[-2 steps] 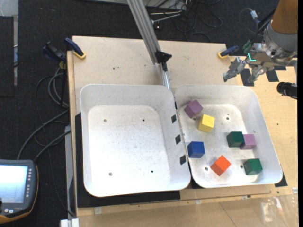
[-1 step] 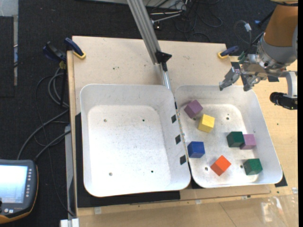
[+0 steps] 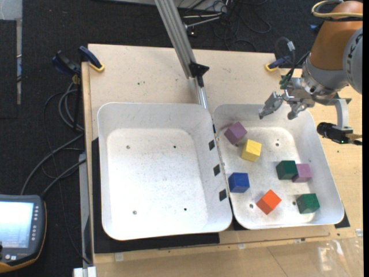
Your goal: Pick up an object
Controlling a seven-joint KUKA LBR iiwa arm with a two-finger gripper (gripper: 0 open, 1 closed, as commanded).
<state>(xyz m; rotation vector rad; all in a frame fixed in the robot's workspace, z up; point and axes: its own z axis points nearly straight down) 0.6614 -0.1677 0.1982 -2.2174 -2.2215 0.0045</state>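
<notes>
The right bin [image 3: 323, 160] holds several small blocks: a purple one [image 3: 235, 133], a yellow one [image 3: 251, 150], a blue one [image 3: 238, 182], an orange one [image 3: 268, 201], a dark green one [image 3: 286, 169] touching a small purple one [image 3: 303, 172], and another green one [image 3: 308, 203]. My gripper [image 3: 281, 108] hangs over the bin's far edge, up and to the right of the purple and yellow blocks. Its two fingers are spread apart with nothing between them.
The left bin [image 3: 115, 126] lies beside the right one. A slanted metal pole [image 3: 176, 30] comes down to the seam between the bins. Blue and yellow clamps [image 3: 89, 57] sit at the bench's far corners. A cable and a black part [image 3: 334, 131] hang off the wrist.
</notes>
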